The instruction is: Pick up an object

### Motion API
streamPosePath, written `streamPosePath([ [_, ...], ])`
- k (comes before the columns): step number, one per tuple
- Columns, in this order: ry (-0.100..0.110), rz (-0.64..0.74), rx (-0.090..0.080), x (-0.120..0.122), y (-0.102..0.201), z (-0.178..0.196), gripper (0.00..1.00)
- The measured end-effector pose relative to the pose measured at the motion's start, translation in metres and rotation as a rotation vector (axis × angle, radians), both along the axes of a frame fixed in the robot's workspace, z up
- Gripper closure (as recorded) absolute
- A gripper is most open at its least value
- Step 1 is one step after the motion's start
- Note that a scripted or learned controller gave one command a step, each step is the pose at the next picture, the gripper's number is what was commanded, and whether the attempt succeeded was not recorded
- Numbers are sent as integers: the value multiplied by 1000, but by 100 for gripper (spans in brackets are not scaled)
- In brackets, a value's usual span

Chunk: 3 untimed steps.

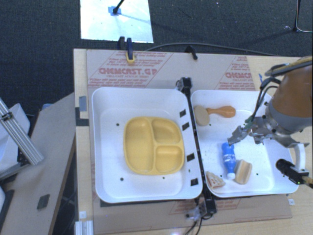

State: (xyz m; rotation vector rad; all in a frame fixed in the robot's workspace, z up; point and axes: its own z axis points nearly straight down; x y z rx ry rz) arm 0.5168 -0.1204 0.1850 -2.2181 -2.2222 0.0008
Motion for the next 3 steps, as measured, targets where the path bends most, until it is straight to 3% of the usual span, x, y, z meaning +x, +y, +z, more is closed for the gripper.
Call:
streamPosePath([
  [1,0,0,0,3,1,-42,0],
  [2,-4,0,-1,3,1,-30,100],
  [3,-9,3,-3,10,3,33,100],
])
